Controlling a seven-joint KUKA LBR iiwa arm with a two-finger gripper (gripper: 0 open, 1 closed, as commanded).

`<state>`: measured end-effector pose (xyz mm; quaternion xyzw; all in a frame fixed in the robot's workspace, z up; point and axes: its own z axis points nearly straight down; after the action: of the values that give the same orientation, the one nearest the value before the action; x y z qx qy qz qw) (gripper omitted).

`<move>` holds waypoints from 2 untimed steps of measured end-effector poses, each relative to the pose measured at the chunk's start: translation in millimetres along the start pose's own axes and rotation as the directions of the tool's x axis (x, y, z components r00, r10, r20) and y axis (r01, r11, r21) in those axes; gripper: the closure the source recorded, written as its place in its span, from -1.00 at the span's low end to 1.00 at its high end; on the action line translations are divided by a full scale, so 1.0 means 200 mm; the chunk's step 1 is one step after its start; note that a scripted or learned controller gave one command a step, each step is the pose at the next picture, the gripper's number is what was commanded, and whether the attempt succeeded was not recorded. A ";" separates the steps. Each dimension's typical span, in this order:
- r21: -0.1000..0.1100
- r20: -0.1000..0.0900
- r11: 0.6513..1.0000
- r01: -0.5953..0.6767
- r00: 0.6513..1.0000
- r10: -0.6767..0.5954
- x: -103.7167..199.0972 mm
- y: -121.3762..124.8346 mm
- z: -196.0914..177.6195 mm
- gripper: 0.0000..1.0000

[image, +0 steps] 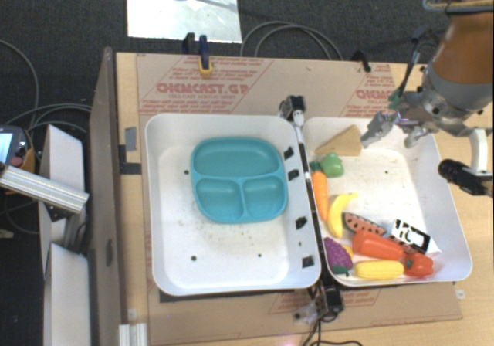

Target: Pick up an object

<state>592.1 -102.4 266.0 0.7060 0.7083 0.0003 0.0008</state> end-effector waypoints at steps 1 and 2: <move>0.015 -0.005 1.000 0.000 1.000 0.000 0.25 -0.40 0.43 -1.00; -0.002 -0.004 1.000 0.011 1.000 -0.011 0.74 -0.24 0.41 -1.00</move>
<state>543.3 46.3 184.6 0.7021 0.7121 0.0025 0.0003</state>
